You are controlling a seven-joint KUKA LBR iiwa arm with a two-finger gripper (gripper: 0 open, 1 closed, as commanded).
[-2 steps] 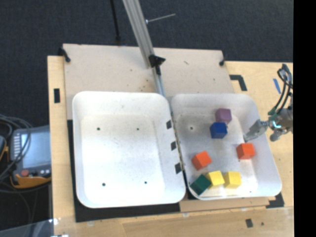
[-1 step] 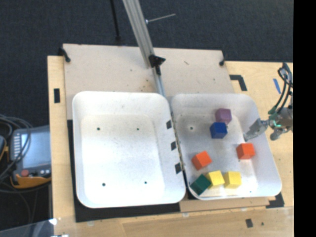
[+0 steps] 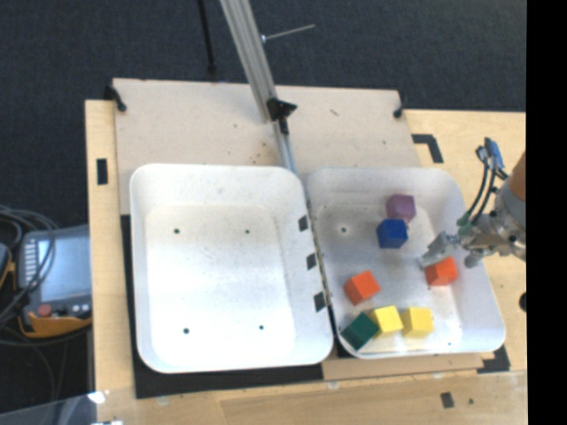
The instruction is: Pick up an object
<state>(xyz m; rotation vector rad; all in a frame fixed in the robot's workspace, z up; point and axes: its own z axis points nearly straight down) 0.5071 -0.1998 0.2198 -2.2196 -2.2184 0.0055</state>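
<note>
- My pincer (image 3: 447, 253) hangs low in the right bin (image 3: 354, 193), so it can reach the blocks.
- I cannot tell if it is grasping anything.
- The red block (image 3: 441, 273) sits right under it, touching or almost.
- The blue block (image 3: 392, 234) is to its left.

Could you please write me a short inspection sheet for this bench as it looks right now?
Surface: wooden bench bearing the left bin and the right bin.
Job's things: purple block, blue block, two orange blocks, two yellow blocks and green block, all in the right bin.
Clutter: nothing seen.
Grippers: gripper just above the right-hand orange block.
Cables: bundle on the arm.
Surroundings: metal pole, handheld control unit, dark carpet.
</note>
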